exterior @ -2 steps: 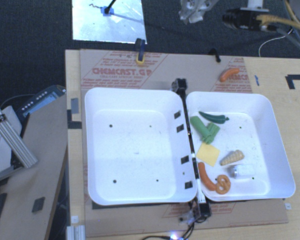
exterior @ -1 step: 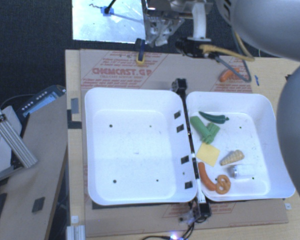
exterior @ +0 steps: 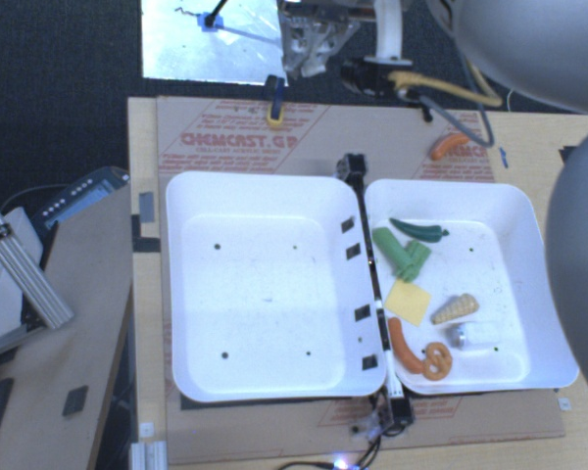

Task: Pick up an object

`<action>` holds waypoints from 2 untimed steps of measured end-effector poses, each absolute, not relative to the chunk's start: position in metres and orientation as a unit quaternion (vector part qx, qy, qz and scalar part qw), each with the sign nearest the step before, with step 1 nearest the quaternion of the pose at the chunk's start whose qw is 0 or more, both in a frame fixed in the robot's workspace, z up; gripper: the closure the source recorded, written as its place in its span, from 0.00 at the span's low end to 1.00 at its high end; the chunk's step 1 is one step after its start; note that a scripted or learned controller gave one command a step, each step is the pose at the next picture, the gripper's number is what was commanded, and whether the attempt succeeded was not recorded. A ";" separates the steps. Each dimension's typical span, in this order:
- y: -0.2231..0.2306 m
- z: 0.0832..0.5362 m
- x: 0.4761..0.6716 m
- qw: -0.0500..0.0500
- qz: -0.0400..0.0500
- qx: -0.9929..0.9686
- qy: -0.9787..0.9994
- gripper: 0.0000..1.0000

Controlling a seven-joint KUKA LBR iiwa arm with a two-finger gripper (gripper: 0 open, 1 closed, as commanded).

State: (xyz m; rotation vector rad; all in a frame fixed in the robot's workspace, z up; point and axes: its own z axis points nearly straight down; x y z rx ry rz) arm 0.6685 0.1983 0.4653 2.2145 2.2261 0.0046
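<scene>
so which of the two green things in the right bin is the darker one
The slim green pepper, lying nearest the bin's far wall. It is dark green and tapered, while the chunky light green piece just in front of it is paler and blockier.

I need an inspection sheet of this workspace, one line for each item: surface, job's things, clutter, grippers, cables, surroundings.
Surface: bench with a printed protective sheet under two white bins; left bin and right bin sit side by side.
Job's things: in the right bin lie a dark green pepper, a light green piece, a yellow square, a cone, a small grey piece, an orange sausage and a pretzel.
Clutter: an orange item on the sheet behind the right bin.
Grippers: gripper is above the bench's far edge; its state is unclear.
Cables: yellow and grey cables near the arm.
Surroundings: a control pendant at the left.
</scene>
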 end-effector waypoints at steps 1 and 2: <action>0.236 0.412 0.668 -0.001 -0.001 0.705 0.710 1.00; 0.234 0.545 0.659 0.004 0.008 0.705 0.710 1.00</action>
